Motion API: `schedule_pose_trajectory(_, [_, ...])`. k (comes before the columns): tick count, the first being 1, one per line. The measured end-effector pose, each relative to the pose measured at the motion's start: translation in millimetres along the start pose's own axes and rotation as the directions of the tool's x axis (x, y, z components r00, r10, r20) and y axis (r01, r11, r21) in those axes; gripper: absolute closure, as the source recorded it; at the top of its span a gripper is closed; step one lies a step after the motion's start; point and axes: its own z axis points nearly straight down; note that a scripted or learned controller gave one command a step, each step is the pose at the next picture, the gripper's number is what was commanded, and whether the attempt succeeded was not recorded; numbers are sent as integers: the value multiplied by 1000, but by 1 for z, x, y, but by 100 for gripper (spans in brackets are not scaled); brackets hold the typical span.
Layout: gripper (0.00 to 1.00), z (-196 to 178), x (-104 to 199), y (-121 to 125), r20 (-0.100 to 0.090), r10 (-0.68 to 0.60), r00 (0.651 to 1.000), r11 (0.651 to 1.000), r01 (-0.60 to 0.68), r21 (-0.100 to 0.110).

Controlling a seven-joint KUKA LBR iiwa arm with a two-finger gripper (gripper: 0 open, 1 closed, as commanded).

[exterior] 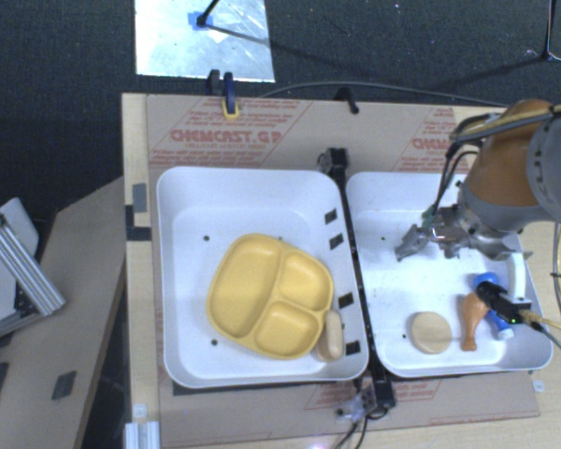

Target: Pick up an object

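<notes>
My gripper [419, 241] hangs over the upper middle of the right bin [393, 195], on bare white floor, with no object next to it. Below it, near the bin's front, lie a round tan disc [430, 332] and a brown drumstick-shaped piece [469, 319]. A small blue object [487, 282] lies just right of the drumstick and is partly covered. In the left bin [182, 251] a yellow compartment tray [266, 295] lies tilted, with a beige roll [331, 335] against its lower right corner.
A black divider strip [348, 269] runs between the two bins. The grey arm with its orange band [505, 162] comes in over the right bin's upper right corner. Brown cardboard [234, 134] lies under the bins.
</notes>
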Motion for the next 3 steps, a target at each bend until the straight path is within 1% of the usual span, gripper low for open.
schedule_pose_trajectory(1, [0,35,0,0,0,0,1000,1000,0,-1])
schedule_pose_trajectory(2, [100,23,0,1,1,-1,1000,1000,1,-5])
schedule_pose_trajectory(3, [100,-23,-5,-3,1,2,1000,1000,-2,-7])
